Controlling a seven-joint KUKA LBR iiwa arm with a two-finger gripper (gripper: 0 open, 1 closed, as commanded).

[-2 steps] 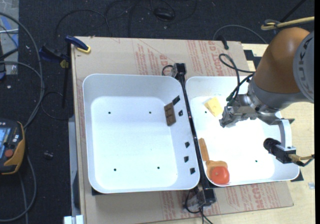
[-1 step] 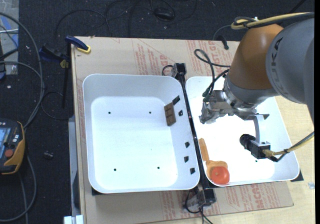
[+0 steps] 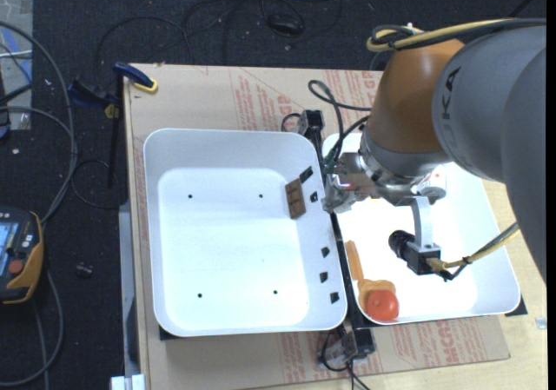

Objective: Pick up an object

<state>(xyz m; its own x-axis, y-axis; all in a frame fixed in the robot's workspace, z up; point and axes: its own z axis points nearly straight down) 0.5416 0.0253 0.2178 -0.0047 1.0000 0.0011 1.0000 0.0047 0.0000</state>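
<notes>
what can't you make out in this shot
- Pincer: in the camera view the grey arm with the orange band covers it from above, so its fingers cannot be read.
- Right white bin: its upper part lies under the arm.
- Orange-and-red plastic object: too small to identify.

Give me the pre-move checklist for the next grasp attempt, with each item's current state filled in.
1. Target in sight: orange-and-red object lies in the right bin, near its front left corner: ok.
2. Target free of the arm: ok.
3. Gripper over the target: not ok, it sits at the divider between the bins.
4. Finger opening: cannot tell.
5. Anything held: cannot tell.
6. Yellow cable away from the target: ok.
</notes>
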